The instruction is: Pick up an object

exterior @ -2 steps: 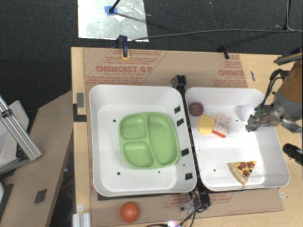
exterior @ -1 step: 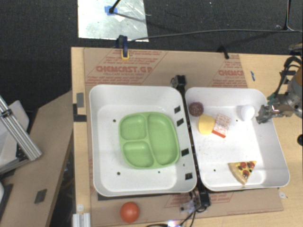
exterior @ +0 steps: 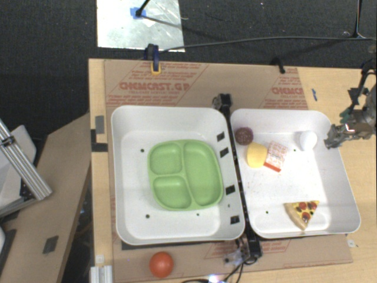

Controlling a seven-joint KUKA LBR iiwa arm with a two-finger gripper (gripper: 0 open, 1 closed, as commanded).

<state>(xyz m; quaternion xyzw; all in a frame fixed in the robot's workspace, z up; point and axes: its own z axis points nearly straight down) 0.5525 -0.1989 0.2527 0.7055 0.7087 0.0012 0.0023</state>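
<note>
Right bin contents: a dark red ball lies near the far left corner. Just in front of it sits a yellow ball, with a small red-and-white packet touching its right side. A white object, hard to make out against the bin floor, rests toward the far right. A toy pizza slice lies apart from the others, near the front wall.

Gripper: located at the far right rim of the right bin, outside the cluster of objects and closest to the white object. It is small and partly blurred at the edge of the view; whether the claw is spread or pressed together cannot be told. Nothing is visible between its tips.

Left bin: holds a green divided plate with three compartments, lying flat near the centre.

Surroundings: both bins rest side by side on a brown cardboard sheet printed with red lettering. A black divider strip runs between the bins. An orange-red ball sits on the bench in front of the left bin, outside it. A silvery sheet lies on the dark surface beyond the cardboard.
</note>
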